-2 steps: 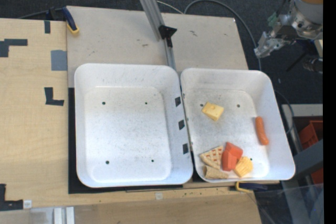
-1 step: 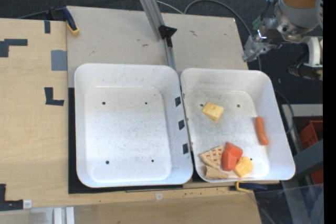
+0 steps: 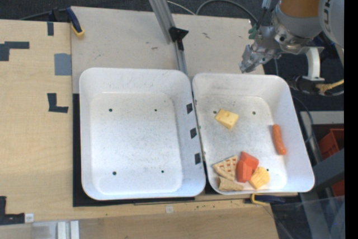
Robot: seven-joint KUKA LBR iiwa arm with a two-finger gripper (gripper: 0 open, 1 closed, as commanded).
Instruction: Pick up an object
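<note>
Two white bins sit side by side on my desk [image 3: 128, 42]. On my screen the left bin [image 3: 134, 131] comes first, then the right bin [image 3: 251, 131] touching it along the shared edge. I count five pieces of toy food in the right bin, one of each sort. A yellow cheese wedge [image 3: 226, 118] lies alone near the middle. At the near edge, three pieces crowd together: a tan waffle [image 3: 226, 168], a red-orange block [image 3: 246, 167] against it, and a small yellow-orange piece [image 3: 259, 178] touching the block's right side. An orange sausage [image 3: 278, 139] lies by itself along the right wall.

My end effector [image 3: 253, 62] hangs over the desk just beyond the right bin's far rim, pointing down and leftward, with nothing visible in its grip; I cannot tell how far its tips are parted. Every food piece lies nearer the camera than it: the cheese wedge is closest, the sausage farther to the right, and the cluster of three well apart at the near edge.
</note>
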